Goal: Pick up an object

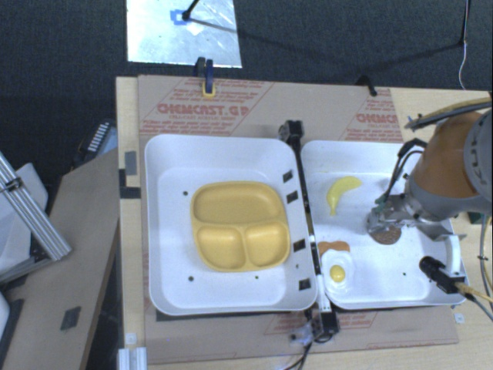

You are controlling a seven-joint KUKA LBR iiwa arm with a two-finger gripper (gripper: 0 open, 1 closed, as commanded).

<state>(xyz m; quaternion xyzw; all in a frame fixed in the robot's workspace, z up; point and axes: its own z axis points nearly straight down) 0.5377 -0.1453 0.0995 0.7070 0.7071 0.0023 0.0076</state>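
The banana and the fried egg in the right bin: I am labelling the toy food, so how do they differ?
The banana is plain yellow all over; the fried egg is white with a yellow yolk. The banana is long and curved; the fried egg is roundish and flat. The banana lies toward the far side of the right bin; the fried egg lies near its front left corner, beside a small orange-brown piece. Both lie loose on the bin floor, apart from the claw.
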